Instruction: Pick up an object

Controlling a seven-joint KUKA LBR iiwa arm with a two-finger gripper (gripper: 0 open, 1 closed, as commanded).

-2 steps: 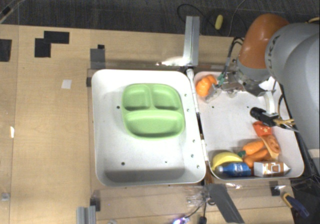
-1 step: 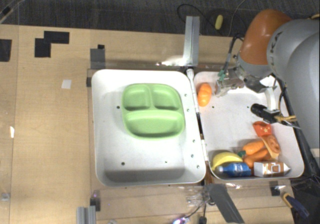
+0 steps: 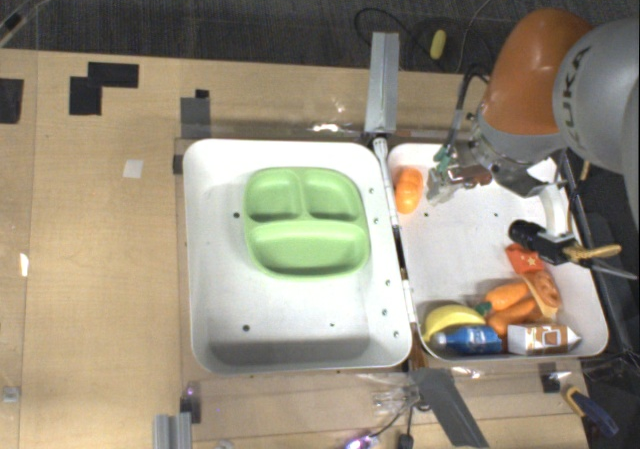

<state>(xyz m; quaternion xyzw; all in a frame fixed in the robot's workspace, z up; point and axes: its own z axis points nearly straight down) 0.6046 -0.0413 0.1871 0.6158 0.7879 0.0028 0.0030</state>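
Green tray, white bins, yellow banana

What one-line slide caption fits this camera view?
Arm's hand hovers beside orange fruit in right bin; green tray in left bin.

- The arm is thick and rounded, with a smooth light-grey shell.
- Dark letters, part of the KUKA name, run down the grey shell up and to the right of the gripper.
- A glossy orange band wraps the arm just above the wrist, directly above and right of the gripper; it bulges like a dome and catches the light.
- Below the orange band sits a darker grey wrist ring.
- The gripper is small, of dull metal and dark parts, with fine detail too blurred to make out.
- Thin dark cables run alongside the wrist, just above the gripper.
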